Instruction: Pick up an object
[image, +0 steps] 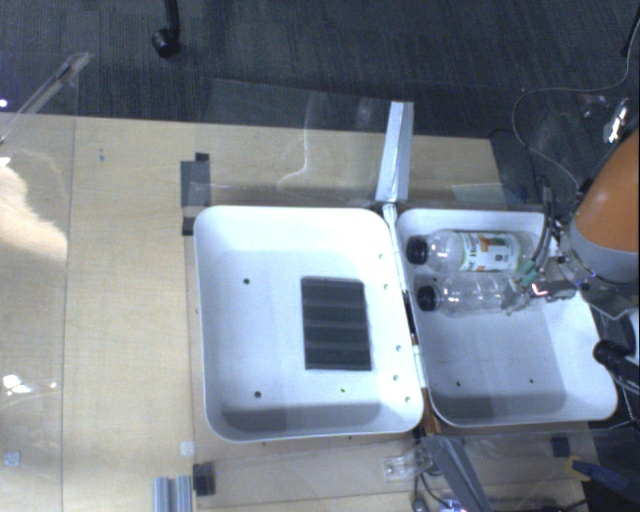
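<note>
Camera view: our gripper sits at the lower bottle's base; jaw state we cannot tell. Likely light, slick, crushable plastic; we'd grasp mid-body.

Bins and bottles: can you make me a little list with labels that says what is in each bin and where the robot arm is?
left bin: holds a dark ridged pad, lying flat near the middle
right bin: holds two clear bottles at its far end
bottle 1: lying on its side, black cap toward the left bin, label with green and orange
bottle 2: lying on its side beside bottle 1, black cap toward the left bin
end effector: at the bottoms of the bottles
arm: comes in from the right
</note>
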